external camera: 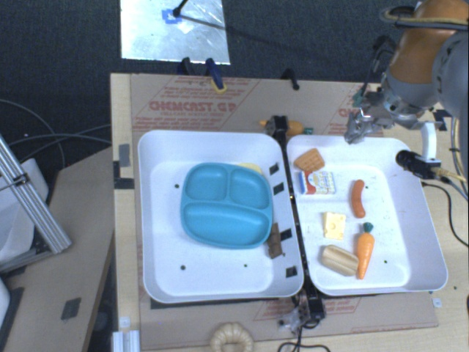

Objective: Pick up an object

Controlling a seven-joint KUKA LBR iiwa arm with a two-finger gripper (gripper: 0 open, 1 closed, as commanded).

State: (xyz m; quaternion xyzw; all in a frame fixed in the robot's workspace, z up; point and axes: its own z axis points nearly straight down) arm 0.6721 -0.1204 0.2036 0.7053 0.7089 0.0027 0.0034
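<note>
- The gripper (358,129) is seen above the far rim of the right bin (421,218); nothing is held, but its finger state cannot be told.
- A sausage (357,198), carrot (364,249) and cheese slice (334,226) are found in that bin.
- A blue tray (226,204) is set in the left bin (157,218).

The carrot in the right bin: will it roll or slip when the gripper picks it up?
The carrot looks round and tapered, so it may roll if nudged sideways. Its surface seems smooth, like toy plastic, so it may slip. It lies against the bread roll, which could block rolling that way.
</note>
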